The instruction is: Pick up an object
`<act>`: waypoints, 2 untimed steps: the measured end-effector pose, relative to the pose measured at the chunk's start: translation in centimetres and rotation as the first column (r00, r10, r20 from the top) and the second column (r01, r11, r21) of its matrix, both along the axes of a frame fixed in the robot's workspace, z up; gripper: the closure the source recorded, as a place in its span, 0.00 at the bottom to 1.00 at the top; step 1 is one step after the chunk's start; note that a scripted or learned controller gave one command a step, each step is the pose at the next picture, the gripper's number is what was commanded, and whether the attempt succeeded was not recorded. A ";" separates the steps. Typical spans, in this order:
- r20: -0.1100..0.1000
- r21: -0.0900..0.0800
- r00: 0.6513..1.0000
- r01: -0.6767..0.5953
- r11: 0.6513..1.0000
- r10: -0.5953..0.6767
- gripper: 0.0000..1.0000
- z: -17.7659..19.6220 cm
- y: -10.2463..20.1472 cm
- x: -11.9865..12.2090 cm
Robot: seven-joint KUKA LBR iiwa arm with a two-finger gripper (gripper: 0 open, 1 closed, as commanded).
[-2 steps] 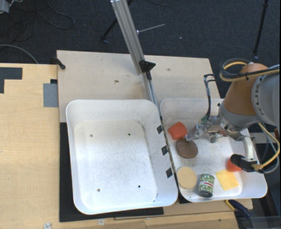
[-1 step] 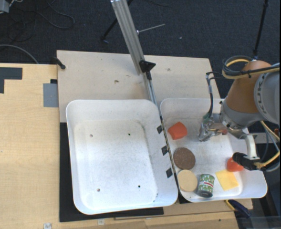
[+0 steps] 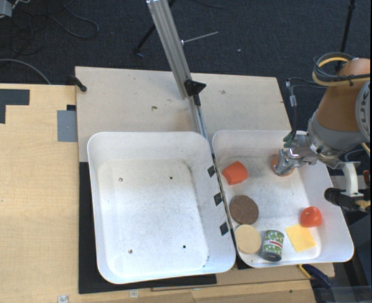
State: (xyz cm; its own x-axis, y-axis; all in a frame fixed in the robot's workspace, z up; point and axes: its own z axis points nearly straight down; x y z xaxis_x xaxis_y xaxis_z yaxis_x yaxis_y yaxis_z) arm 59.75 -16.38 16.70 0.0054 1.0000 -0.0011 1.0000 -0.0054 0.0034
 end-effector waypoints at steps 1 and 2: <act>0.000 0.000 1.000 -0.005 1.000 0.005 1.00 5.3 -0.1 0.1; -0.004 0.004 1.000 -0.010 1.000 0.010 1.00 6.5 5.3 0.2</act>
